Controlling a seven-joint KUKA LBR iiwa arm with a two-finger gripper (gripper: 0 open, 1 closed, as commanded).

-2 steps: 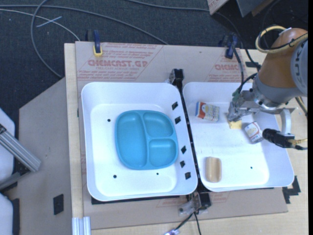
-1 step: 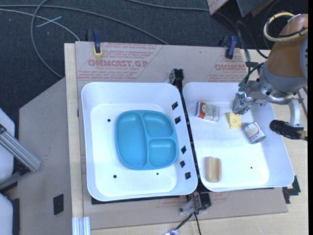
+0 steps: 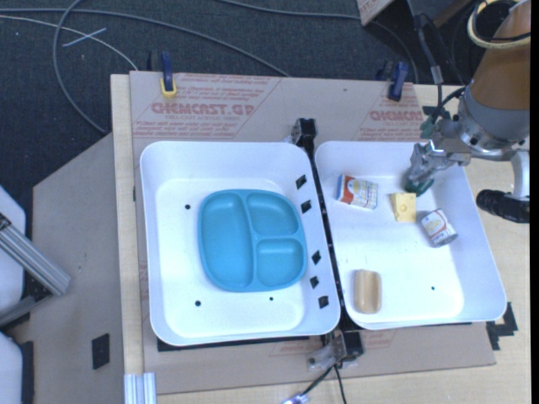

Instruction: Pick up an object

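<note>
- The end effector point(image 3: 418, 178) hangs over the back of the right bin point(image 3: 472, 301), its dark metal tip just above a small yellow block point(image 3: 405, 207); whether it is open or closed, I cannot tell, and nothing shows in its grip.
- The yellow block is a squarish wedge with matte faces.
- Just beside it to the right lies a small tilted can point(image 3: 437, 227) with a shiny grey end.
- To the left lies a white carton point(image 3: 358, 192) with red and blue print.
- Near the front edge rests a tan, rounded bread-like piece point(image 3: 367, 290).
- The left bin point(image 3: 164, 225) carries a smooth blue plastic plate point(image 3: 251, 239) with three compartments.
- The bench point(image 3: 126, 183) is pale board with red lettering.
</note>
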